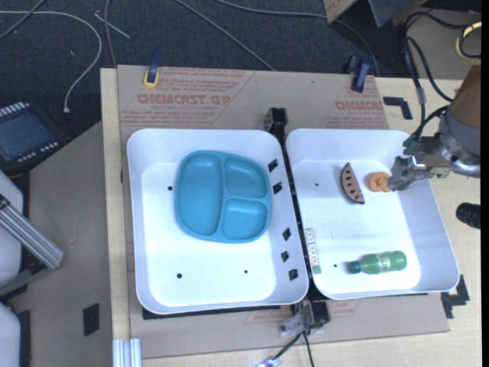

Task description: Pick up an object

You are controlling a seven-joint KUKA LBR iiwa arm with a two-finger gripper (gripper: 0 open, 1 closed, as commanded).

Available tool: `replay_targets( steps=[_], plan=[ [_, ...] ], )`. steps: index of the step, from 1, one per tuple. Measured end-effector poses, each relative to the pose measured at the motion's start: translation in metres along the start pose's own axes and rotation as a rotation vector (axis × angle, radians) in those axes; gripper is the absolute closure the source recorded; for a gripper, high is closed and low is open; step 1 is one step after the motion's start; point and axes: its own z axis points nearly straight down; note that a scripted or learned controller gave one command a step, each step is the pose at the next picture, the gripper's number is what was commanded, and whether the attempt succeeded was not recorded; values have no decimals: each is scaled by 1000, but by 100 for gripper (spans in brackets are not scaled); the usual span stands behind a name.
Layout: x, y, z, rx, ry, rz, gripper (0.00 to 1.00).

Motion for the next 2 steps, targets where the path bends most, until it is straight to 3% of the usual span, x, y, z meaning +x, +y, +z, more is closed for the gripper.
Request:
replay_targets(
  steps=[2],
  plan=[
    [102,55,1,3,2,-4,100]
  ],
)
